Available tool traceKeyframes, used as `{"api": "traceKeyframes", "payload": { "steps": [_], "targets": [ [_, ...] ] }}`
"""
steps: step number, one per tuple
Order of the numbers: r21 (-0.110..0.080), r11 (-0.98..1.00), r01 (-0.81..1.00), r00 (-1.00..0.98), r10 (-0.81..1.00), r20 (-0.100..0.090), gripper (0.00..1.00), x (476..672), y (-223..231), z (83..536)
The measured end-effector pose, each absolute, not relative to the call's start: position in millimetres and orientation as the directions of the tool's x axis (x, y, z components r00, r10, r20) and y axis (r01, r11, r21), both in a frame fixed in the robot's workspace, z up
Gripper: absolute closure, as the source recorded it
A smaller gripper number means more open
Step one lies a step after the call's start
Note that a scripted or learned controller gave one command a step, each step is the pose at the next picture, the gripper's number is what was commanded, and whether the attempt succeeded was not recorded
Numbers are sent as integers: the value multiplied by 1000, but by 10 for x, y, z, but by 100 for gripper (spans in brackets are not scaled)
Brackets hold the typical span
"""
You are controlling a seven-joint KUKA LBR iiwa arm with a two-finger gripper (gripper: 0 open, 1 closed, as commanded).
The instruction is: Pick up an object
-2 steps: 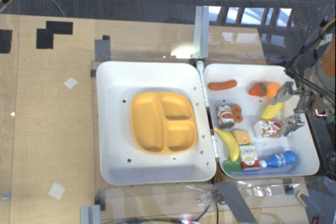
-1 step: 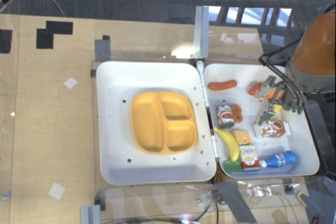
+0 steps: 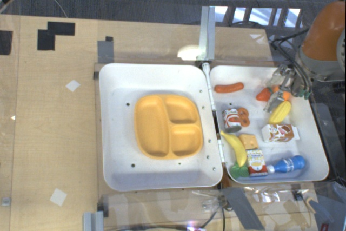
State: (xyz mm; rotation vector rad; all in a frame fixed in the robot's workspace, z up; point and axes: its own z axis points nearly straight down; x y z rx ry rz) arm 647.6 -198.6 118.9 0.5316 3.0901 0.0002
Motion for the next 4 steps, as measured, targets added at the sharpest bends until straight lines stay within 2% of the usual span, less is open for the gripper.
{"api": "traceKeyframes", "payload": {
  "steps": [1,2,3,4],
  "targets": [
    [5,862,506,-862,506,-11,0,6187,-1514,888],
    [1,776,631,-776,631,0,0,6596,-1534,892],
    [6,653,757,-653,757,-7,0,6580,-1420,1046],
    [7,484,875,-484,875,-6,0,6631,-1392,1004]
  ]
}}
